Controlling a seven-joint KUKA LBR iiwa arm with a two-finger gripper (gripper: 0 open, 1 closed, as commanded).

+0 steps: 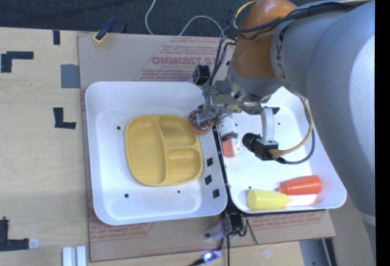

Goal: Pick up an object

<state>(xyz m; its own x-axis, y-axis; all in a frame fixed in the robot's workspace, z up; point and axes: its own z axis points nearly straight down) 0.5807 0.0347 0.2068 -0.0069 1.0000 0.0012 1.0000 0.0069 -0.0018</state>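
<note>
My gripper [205,114] hangs over the ridge between the two bins, at the far right edge of the left bin [103,137]. A small brown round object [199,121] lies right under the gripper's tip, next to the upper right corner of a yellow divided plate [163,149]. I cannot tell whether the brown object is gripped or merely lies below the tip. A small orange block [228,148] sits just inside the right bin [304,131], below the gripper.
An orange carrot-shaped toy [301,185] and a yellow pear-shaped toy [267,199] lie along the right bin's near edge. A black cable fitting [256,145] on the arm hangs over that bin's middle. Cardboard [177,58] lies under both bins.
</note>
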